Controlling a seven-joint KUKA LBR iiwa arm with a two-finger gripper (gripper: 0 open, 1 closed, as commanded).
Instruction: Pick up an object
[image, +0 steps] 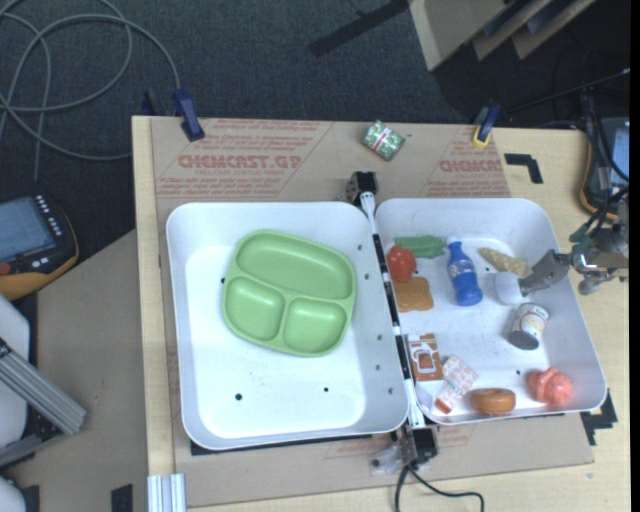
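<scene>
The right bin (572, 330) holds several small objects: a blue bottle (463, 272), a red tomato (401, 262), a green vegetable (420, 245), an orange-brown slab (415, 294), a tan pastry (503, 262), a small can (528, 325) on its side, a pink toy (550, 385), an orange bun (493, 401), a red-and-white packet (455, 380) and an orange carton (425, 355). My gripper (560, 268) is low at the bin's right rim, just right of the pastry and above the can. A grey part of it reaches over the bin.
The left bin (200, 390) carries a green divided plate (288, 292). A crumpled green-and-white wrapper (383, 140) lies on the board behind the bins. Blue clamps (186, 113) hold the board's back edge. Cables hang at the far right.
</scene>
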